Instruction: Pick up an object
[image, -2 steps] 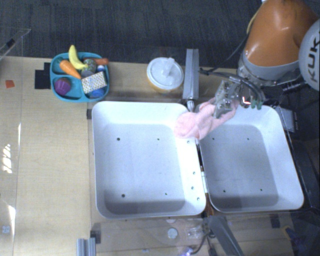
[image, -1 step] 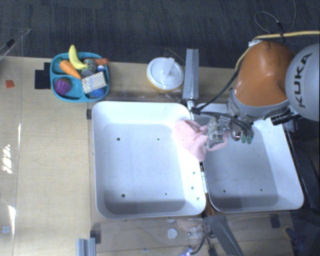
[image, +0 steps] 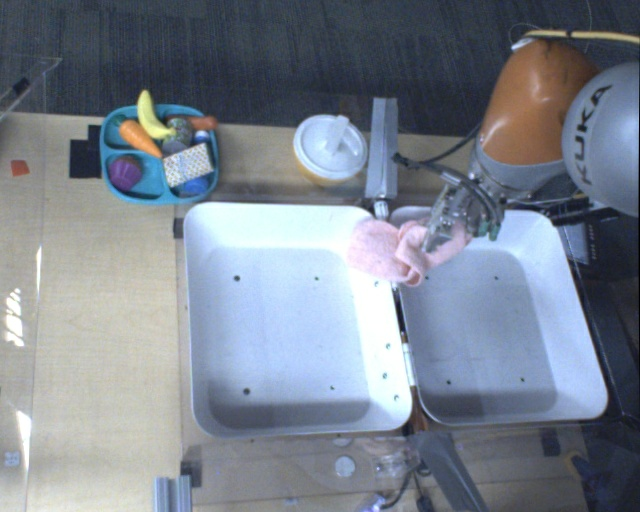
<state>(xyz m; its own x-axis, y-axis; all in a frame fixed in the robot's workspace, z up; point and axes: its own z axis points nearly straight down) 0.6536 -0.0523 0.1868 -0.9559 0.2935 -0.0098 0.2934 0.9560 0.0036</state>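
A pink cloth (image: 385, 251) hangs bunched over the divide between the two white bins, near their far edge. My gripper (image: 441, 232) sits at the cloth's right end, above the far left corner of the right bin (image: 510, 390). Its fingers are pinched on a fold of the pink cloth, and the cloth drapes leftward from them onto the rim of the left bin (image: 280, 330). The grey arm with its orange band reaches in from the upper right.
A blue tray (image: 115, 180) of toy food, with a banana, carrot and other pieces, stands on the bench at the far left. A white lidded cup (image: 330, 147) sits behind the bins beside a grey metal post (image: 381, 150).
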